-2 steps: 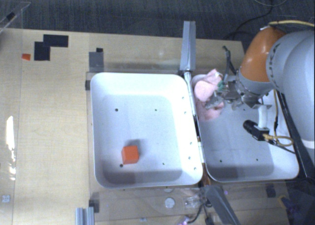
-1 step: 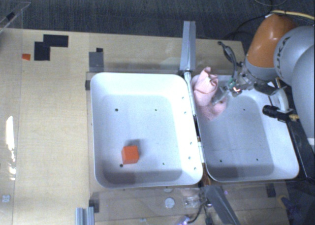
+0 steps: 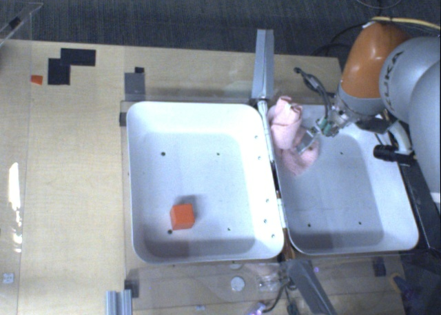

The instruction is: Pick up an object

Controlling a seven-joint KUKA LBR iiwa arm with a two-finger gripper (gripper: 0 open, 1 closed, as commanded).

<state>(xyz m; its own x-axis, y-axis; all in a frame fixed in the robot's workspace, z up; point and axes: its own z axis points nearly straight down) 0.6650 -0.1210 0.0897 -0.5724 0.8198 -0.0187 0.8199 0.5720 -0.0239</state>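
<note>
Two shallow white bins sit side by side on the pale wooden desk [image 3: 69, 189], with dark carpet beyond its far edge. Well left of the jaws, the left bin [image 3: 200, 120] holds a small orange block [image 3: 182, 216] near its front left corner. Just left of the jaws, a soft pink object [image 3: 289, 134] lies in the right bin [image 3: 358, 231], bunched against the wall shared by the bins, its long axis running from the far edge toward the near side. The jaws [image 3: 308, 140] sit over its right flank, touching or nearly so; whether they are parted or closed on it cannot be told. Right of the jaws, the grey arm [image 3: 413, 79] with its orange band leans in over the bin's far right corner.
</note>
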